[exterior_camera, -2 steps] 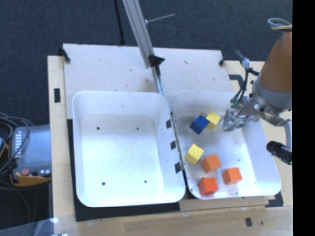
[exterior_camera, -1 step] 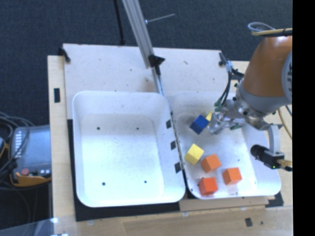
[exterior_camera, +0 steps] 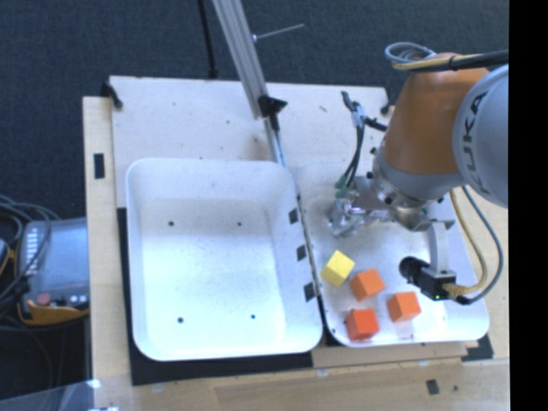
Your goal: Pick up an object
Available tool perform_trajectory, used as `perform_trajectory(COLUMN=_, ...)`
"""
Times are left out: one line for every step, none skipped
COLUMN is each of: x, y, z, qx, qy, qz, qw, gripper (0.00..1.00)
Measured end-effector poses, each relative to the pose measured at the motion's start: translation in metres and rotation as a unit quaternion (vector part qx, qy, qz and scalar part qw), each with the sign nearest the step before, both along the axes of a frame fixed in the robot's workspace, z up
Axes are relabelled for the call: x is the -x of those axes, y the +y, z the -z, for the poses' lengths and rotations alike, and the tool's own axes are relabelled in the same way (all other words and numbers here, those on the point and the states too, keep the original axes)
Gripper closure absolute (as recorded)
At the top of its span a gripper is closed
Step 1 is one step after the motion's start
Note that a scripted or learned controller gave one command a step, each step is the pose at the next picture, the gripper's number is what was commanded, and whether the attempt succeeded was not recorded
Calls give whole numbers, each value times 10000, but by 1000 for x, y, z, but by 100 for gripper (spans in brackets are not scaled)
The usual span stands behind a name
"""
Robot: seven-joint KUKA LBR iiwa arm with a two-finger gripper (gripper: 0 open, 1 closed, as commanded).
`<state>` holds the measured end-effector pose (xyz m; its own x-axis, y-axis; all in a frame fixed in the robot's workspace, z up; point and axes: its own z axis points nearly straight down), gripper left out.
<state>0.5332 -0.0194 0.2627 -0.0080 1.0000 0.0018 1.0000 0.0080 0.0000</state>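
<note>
- Camera view: gripper (exterior_camera: 345, 217) hangs over right bin (exterior_camera: 475, 319), above and just apart from yellow cube (exterior_camera: 338, 268); jaw state can't be told.
- Three orange cubes (exterior_camera: 367, 284) (exterior_camera: 403, 306) (exterior_camera: 362, 323) cluster near the yellow one.

place: robotics lab | evidence: grey-and-orange industrial arm (exterior_camera: 437, 135) over a pale surface (exterior_camera: 171, 114) | two white bins (exterior_camera: 214, 255) | metal camera pole (exterior_camera: 244, 50) | loose cables (exterior_camera: 13, 255) and an electronics box (exterior_camera: 56, 268) on dark carpet (exterior_camera: 86, 24)
</note>
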Motion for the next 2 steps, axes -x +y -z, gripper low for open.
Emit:
perform_trajectory(x=18, y=54, z=2, qx=0, qy=5, qz=0, qw=10000, gripper=100)
perform_trajectory(x=25, y=98, z=6, qx=0, qy=14, qz=3, qw=10000, gripper=100)
